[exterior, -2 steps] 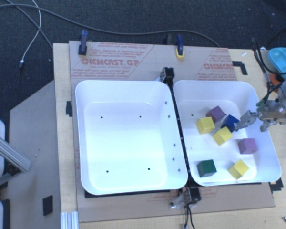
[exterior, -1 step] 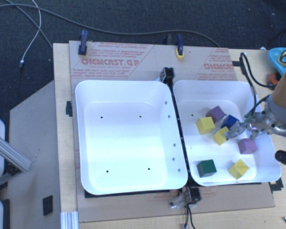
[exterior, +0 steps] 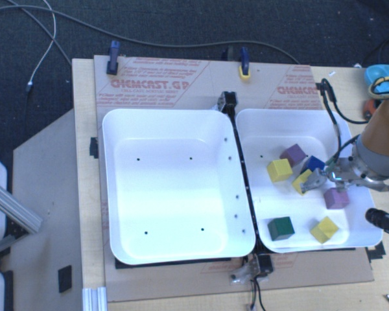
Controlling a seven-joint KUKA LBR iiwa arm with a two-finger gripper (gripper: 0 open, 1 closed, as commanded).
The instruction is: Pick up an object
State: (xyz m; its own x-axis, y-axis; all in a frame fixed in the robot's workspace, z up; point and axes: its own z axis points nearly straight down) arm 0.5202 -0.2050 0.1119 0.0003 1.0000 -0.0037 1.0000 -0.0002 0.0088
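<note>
Fingers [exterior: 316, 177] touching yellow block [exterior: 302, 181] in rt bin [exterior: 266, 125]; grip state unclear.

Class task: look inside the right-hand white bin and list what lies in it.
In the right bin lie two purple blocks, yellow blocks, a blue block and a green block. The pincer covers part of the middle cluster, so anything beneath stays hidden.
</note>
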